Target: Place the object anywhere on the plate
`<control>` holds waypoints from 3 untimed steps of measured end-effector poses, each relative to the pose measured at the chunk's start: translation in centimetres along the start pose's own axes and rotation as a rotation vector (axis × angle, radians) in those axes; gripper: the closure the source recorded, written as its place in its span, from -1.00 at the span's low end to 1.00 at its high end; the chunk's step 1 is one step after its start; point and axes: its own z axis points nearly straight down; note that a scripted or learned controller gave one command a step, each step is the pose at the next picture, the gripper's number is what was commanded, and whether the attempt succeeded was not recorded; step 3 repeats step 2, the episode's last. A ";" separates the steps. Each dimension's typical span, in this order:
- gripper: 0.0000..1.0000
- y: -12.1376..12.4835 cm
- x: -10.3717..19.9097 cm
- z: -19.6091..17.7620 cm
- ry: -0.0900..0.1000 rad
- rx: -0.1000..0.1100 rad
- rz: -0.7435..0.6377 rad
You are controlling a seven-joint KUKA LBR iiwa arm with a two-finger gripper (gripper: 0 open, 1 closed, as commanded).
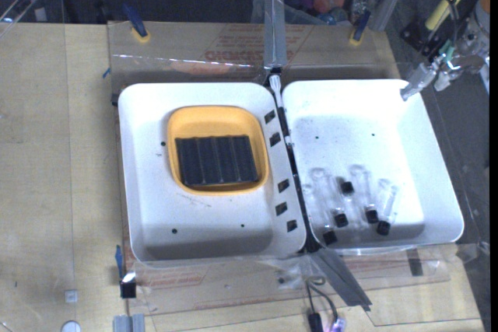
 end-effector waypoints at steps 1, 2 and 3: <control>-1.00 0.0 0.0 0.3 0.000 0.000 -0.043; -1.00 0.0 0.0 0.4 -0.001 -0.001 -0.068; -1.00 0.0 0.0 0.4 -0.001 -0.001 -0.068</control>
